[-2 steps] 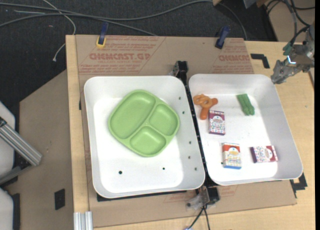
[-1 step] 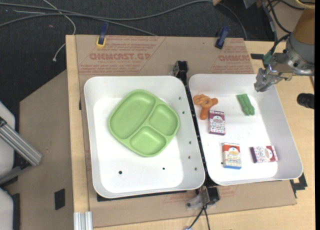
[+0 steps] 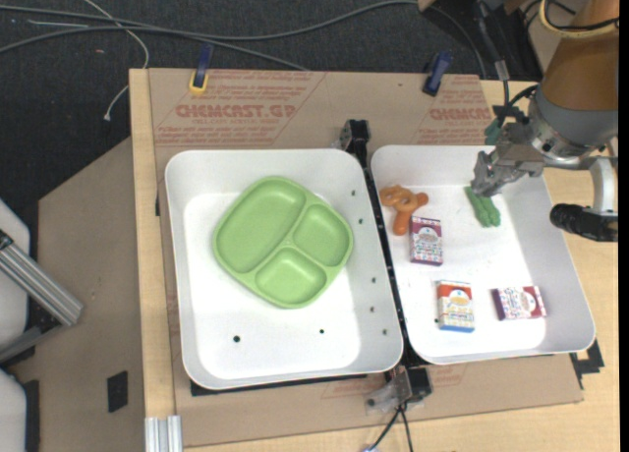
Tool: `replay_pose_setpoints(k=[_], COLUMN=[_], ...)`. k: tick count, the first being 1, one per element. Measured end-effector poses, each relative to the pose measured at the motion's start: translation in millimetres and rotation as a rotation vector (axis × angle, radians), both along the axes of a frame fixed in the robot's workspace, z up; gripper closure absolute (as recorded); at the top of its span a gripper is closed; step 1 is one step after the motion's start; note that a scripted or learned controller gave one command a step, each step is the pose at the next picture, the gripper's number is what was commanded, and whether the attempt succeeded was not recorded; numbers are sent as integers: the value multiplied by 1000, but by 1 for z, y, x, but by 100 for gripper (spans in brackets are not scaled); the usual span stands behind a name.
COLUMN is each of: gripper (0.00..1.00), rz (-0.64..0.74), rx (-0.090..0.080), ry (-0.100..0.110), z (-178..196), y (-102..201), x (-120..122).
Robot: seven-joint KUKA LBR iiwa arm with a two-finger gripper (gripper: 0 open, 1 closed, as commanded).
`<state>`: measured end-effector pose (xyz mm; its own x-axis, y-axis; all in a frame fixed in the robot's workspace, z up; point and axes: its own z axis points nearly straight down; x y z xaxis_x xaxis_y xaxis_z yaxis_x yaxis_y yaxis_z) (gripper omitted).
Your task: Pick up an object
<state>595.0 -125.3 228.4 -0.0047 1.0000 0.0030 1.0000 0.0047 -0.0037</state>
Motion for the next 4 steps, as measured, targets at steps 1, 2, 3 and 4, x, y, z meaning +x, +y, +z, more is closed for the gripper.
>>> replay_pose_setpoints(k=[1,2,3,4], gripper=[100,100,100,100], rz=[0,0,2,1], rx=[0,0,0,0], ry=[1,1,-4,1], z=[-9,-15,-1,-10], y=[54,107,159,202], x=[-22,-47,-56,-75])
